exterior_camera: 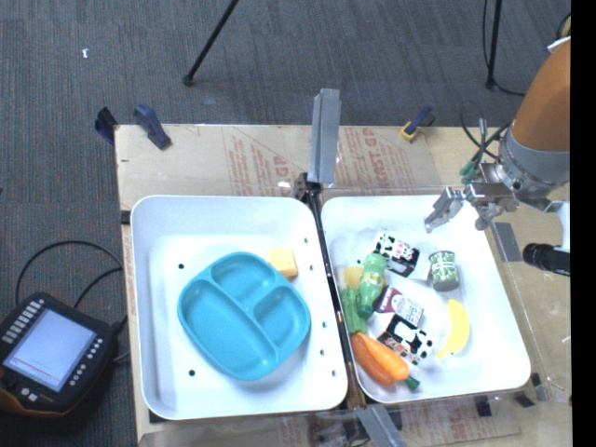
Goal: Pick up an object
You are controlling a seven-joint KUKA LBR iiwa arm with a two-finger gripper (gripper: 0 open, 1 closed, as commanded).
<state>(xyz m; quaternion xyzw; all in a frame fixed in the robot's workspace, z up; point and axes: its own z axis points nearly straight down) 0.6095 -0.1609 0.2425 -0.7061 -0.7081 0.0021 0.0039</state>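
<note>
My gripper (464, 212) hangs over the far right part of the right bin (507, 291). Its two fingers are spread open and hold nothing. Just below it in the bin stands a green can (443, 270), with a cow-patterned carton (396, 250) to the can's left. Nearer the front lie a banana (455, 329), a second cow-patterned carton (410, 337), a small pink-and-white carton (403, 303) and a carrot (379, 359). A green vegetable (361, 298) and a small yellow piece (352, 276) sit along the bin's left wall.
The left bin (154, 250) holds a blue divided plate (244, 315) and a yellow block (283, 262). A grey post (325, 138) rises behind the seam between the bins. A pendant with a screen (51, 347) lies on the floor at left.
</note>
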